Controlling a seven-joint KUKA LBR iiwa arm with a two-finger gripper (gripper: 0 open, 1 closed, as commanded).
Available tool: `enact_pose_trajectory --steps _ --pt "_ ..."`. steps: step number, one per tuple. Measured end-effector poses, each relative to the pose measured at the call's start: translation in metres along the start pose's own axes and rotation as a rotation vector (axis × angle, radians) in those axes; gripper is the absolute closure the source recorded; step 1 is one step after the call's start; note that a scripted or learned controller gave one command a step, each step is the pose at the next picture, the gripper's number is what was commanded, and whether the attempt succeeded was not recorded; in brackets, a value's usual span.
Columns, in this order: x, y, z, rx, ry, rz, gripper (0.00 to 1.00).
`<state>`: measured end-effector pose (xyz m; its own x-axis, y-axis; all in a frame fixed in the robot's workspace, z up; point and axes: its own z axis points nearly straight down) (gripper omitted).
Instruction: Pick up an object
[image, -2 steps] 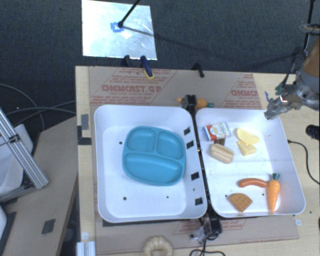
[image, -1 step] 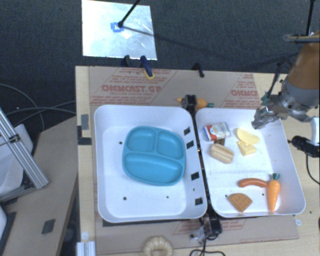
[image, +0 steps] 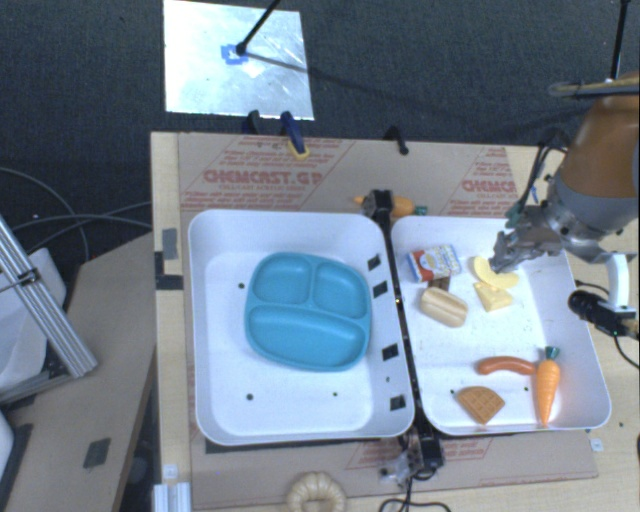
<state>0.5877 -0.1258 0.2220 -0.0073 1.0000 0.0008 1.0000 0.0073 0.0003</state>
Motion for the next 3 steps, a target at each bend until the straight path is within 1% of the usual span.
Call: enact_pose_trajectory --steps 1,2,3 --pt "0.041 -0.022 -0.01 0.0 0.001 0.0 1.0" --pt "0.087 -0.056 -0.013 0.002 0.002 -0.001 1.0" --pt "0.128 -0.073 -0.006 0.001 0.001 -0.001 1.0"
